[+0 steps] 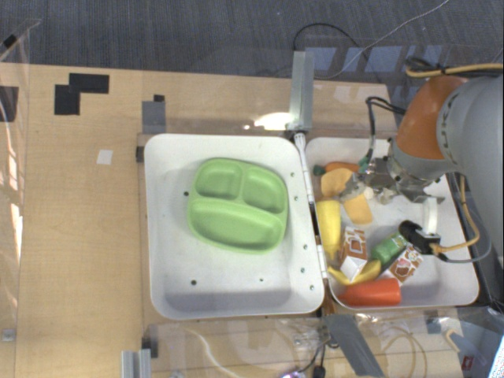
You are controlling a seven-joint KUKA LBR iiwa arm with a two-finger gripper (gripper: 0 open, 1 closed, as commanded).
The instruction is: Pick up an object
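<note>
Grey carpet is running along the far side of the scene, and a pale wooden tabletop (79,235) is carrying two shallow white bins side by side. Sitting in the left bin (169,290) is a green divided plate (236,204), lying flat near the bin's middle with its two smaller compartments toward the far side.

Toys are crowding the right bin (457,286). A yellow banana (328,224) is lying along the bin's left wall, and a second, smaller banana (356,272) is curving just near of it. An orange-red carrot-shaped piece (370,292) is resting along the near edge, touching that smaller banana. A green block (388,250) is sitting between a small printed packet (353,244) on its left and a brown printed packet (405,265) on its right. Toward the far left corner, an orange rounded piece (337,179) is lying beside a pale yellow wedge (359,209).

Reaching in from the right, the grey arm with its orange band (417,124) is bending down over the far half of the right bin. Its gripper (368,186) is hanging just above the yellow wedge and the orange piece; whether its jaws are wide, narrow or closed around anything, I cannot tell.
</note>
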